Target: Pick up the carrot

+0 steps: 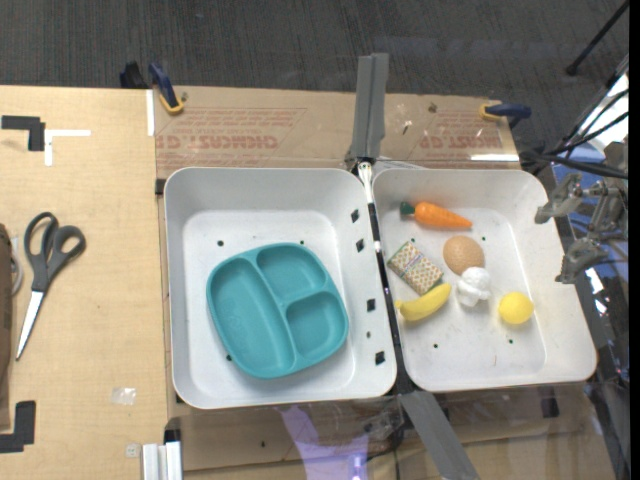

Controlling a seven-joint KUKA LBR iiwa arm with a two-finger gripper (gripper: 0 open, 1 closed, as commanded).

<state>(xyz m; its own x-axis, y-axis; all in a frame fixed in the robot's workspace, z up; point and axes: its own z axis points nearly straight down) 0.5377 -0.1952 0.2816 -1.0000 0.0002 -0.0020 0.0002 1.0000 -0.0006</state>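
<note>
Wooden bench (80, 368) carries two white bins: left bin (190, 268), right bin (530, 358), touching side by side. Scissors (42, 268) lie flat on bench, well left of left bin. Cardboard sheet (260, 133) behind bins.

Dark grey carpet (300, 28) is stretching across the far floor. A pale wooden bench (80, 298) is filling the left, scissors (42, 263) lying on it, brown cardboard (260, 133) spreading behind the bins.
</note>
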